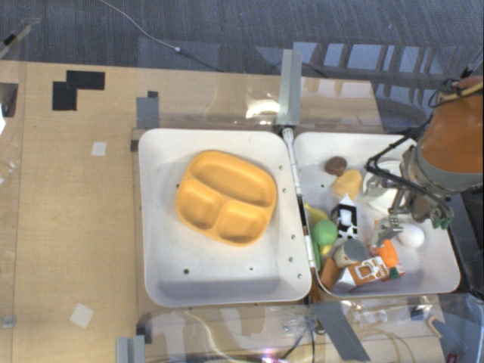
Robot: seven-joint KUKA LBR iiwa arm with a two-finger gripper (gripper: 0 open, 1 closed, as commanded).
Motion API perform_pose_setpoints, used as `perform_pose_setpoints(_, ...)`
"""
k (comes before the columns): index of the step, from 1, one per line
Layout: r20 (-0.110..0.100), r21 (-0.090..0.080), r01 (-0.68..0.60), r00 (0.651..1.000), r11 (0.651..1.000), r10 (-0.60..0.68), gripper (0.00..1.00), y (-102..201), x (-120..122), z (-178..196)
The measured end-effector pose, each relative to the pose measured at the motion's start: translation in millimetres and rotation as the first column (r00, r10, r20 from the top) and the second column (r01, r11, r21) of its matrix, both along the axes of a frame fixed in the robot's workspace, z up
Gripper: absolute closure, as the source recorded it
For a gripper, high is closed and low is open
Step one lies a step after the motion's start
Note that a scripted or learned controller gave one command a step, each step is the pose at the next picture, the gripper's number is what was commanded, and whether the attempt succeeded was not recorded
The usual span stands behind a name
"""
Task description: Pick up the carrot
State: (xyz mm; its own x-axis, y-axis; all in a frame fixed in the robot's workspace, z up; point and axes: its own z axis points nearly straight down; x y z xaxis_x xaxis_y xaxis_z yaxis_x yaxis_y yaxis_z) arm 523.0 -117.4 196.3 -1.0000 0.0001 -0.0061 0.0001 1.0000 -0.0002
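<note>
The carrot [328, 272] looks like the dull orange, elongated piece lying along the left wall of the right bin [446, 278], near its front corner, partly under other items. My gripper [387, 231] hangs over the middle of that bin, to the right of the carrot and apart from it. It is just above an orange-and-white carton [370, 271] with a bright orange end [389, 254]. Nothing can be seen held in it.
The right bin is crowded: a green fruit [324, 233], a black-and-white carton [346, 218], a yellow lump [348, 182], a brown round piece [336, 164] and a white egg [411, 237]. A yellow divided plate [225, 197] lies in the left bin [162, 278].
</note>
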Motion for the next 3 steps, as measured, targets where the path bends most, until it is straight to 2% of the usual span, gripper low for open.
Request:
perform_pose_setpoints(1,0.006,-0.002,-0.030,1.000,1.000,0.030,0.00,-19,-18,-73)
perform_pose_setpoints(2,0.025,-0.002,0.081,0.996,0.997,-0.081,0.00,-23,-18,-104)
perform_pose_setpoints(3,0.040,-0.005,0.075,0.996,0.997,-0.075,1.00,-23,-13,-90)
